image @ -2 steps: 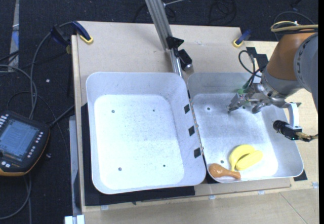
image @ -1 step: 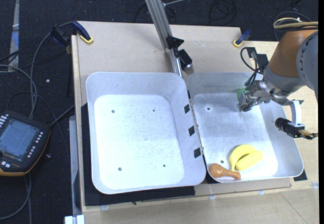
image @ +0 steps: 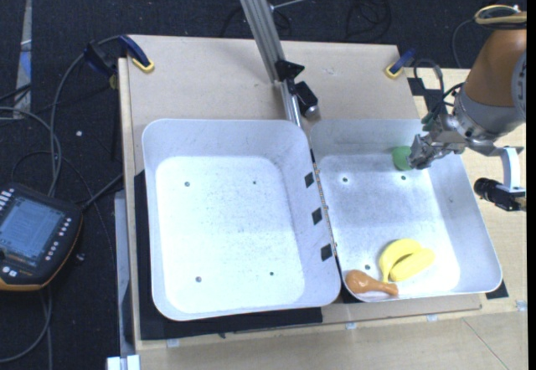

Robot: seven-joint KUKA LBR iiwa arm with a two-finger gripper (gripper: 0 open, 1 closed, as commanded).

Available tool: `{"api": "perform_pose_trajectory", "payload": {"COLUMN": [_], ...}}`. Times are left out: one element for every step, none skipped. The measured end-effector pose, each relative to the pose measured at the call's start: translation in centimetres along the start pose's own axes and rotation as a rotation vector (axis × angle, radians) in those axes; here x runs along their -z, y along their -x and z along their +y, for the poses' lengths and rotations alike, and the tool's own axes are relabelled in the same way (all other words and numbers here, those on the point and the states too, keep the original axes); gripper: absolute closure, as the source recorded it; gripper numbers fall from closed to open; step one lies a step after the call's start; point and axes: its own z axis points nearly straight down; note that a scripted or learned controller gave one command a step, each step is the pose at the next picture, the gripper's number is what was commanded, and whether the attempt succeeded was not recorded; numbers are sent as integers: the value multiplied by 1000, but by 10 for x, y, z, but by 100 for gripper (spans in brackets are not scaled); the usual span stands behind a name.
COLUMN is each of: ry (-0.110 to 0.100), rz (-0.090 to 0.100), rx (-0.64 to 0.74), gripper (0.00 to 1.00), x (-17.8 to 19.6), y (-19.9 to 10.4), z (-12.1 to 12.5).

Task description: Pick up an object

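Green object [image: 402, 158] beside gripper [image: 419, 156] (bananas [image: 406, 260] well apart)

white bins [image: 226, 142], yellow banana [image: 405, 261], green ball [image: 402, 157], orange spoon [image: 370, 283]

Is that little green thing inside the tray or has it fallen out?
Inside. The green object sits on the floor of the right bin, near its far wall, with the gripper right beside it.
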Motion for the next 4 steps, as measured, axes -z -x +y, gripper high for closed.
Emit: {"api": "perform_pose_trajectory", "payload": {"ry": [1, 0, -5, -4], "rz": [0, 0, 3, 2], "rx": [0, 0, 3, 3], "gripper": [100, 100, 100, 100], "x": [62, 111, 98, 102], "y": [-1, 4, -49, -93], "z": [6, 15, 1, -7]}}
